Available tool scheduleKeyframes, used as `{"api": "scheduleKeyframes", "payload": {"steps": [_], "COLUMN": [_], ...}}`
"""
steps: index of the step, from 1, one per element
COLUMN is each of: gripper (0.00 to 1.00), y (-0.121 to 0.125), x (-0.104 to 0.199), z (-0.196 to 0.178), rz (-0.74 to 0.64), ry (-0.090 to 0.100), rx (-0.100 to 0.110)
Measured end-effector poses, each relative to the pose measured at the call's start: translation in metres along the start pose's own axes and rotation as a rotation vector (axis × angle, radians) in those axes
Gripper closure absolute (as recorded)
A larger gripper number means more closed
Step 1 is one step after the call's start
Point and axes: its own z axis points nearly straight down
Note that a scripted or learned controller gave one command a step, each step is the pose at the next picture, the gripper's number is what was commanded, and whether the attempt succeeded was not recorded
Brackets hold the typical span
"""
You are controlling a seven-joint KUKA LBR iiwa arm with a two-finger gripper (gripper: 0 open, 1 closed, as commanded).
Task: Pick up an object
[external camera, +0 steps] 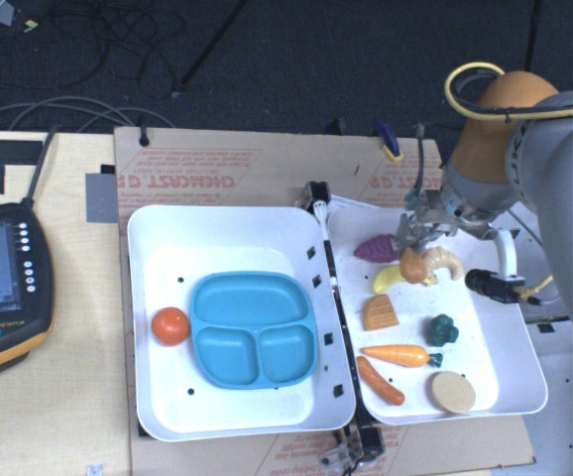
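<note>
Two white bins sit side by side on the bench, touching along a black clip seam in the middle. The left bin has open floor along its top and bottom edges and holds a blue divided tray with a tomato just beside the tray's left edge. The right bin is crowded: a purple piece, a yellow piece, a croissant, a bread wedge, a green piece, a carrot, a sausage and a round cracker, with bare floor mostly along its right edge. The gripper hangs over that bin's upper part, just above the croissant; whether it is spread or pinching cannot be told.
</note>
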Motion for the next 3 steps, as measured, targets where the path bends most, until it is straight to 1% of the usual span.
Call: {"api": "scheduleKeyframes", "payload": {"steps": [1,2,3], "gripper": [1.00,1.00,1.00], "y": [-0.034,-0.016,-0.102], "x": [0.076,0.052,0.060], "z": [-0.079,-0.026,-0.112], "rz": [0.002,0.010,0.012], "ry": [0.000,-0.003,-0.001], "rx": [0.004,0.011,0.007]}}
